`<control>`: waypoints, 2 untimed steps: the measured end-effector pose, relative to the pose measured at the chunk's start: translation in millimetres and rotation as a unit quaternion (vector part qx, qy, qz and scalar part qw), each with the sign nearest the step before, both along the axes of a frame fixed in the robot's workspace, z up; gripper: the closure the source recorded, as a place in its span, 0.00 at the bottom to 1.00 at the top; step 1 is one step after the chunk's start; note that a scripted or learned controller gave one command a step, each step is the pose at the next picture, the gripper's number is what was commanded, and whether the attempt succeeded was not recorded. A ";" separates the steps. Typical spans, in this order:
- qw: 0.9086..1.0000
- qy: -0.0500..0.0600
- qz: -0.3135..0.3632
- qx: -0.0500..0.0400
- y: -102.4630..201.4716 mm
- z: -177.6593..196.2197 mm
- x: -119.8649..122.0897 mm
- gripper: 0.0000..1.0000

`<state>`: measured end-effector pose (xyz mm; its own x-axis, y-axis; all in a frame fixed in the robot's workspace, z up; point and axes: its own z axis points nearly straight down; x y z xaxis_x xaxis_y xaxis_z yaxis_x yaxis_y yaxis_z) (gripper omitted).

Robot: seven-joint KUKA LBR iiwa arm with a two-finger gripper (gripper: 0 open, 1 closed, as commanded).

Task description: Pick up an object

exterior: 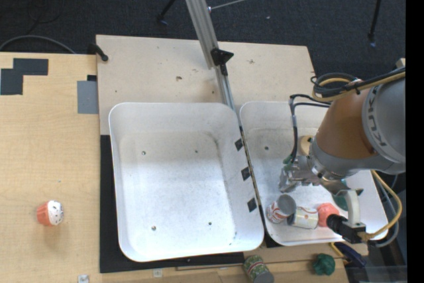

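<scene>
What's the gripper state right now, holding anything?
Gripper: low in the right bin, just above the clutter at its near end. Open or shut cannot be told; no object seen between the fingers.

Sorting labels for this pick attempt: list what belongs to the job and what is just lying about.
Job:
end effector
right bin
clutter in its near corner

Lying about:
left bin
red-and-white ball
green thing at the bench's front edge
</scene>
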<state>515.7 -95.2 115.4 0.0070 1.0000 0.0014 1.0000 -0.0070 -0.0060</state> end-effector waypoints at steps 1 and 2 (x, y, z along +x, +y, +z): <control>1.000 -0.004 0.004 -0.001 1.1 45.2 7.9 1.00; 1.000 -0.004 0.004 -0.001 0.0 97.7 8.8 1.00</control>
